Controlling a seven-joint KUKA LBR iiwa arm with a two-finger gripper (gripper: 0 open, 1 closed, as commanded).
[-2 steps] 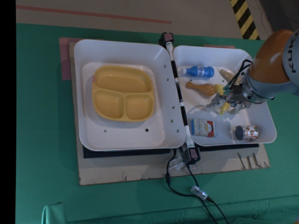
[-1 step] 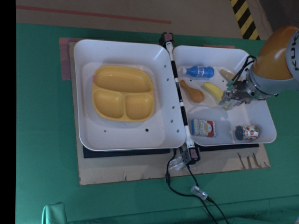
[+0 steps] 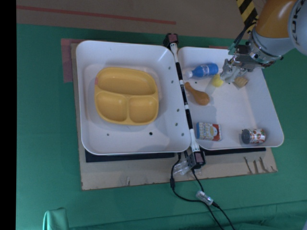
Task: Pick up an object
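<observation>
The right bin (image 3: 268,114) holds a blue and white bottle (image 3: 204,71), a small yellow-capped bottle (image 3: 215,83), a brown drumstick-shaped toy (image 3: 198,94), a tan block (image 3: 241,82), a red and blue box (image 3: 208,131) and a small can (image 3: 253,136). My gripper (image 3: 231,74) hangs over the far part of this bin, between the yellow-capped bottle and the tan block, close to both. Nothing shows clearly between its fingers.
A yellow three-compartment plate (image 3: 127,95) lies in the left bin (image 3: 96,138). A black and white divider strip (image 3: 183,97) runs between the bins. Cables (image 3: 201,195) trail off the bench's front edge over the green cloth.
</observation>
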